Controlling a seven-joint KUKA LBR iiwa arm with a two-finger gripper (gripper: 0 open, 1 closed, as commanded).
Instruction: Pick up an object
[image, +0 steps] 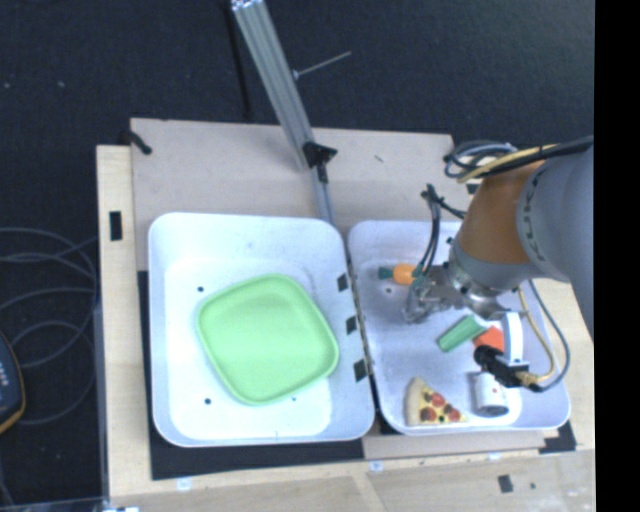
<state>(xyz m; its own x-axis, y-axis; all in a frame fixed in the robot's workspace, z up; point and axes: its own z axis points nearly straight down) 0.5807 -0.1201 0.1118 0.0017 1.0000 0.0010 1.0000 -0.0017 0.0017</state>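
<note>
Down in the right bin, the hand hangs low beside the orange piece, evidently lining up a pick, its grip impossible to tell.

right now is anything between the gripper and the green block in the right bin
Nothing visible stands between them. The gripper is low over the right bin, and the green block lies just to its right on bare bin floor. The pizza slice toy sits nearer the front edge, off that line.
</note>
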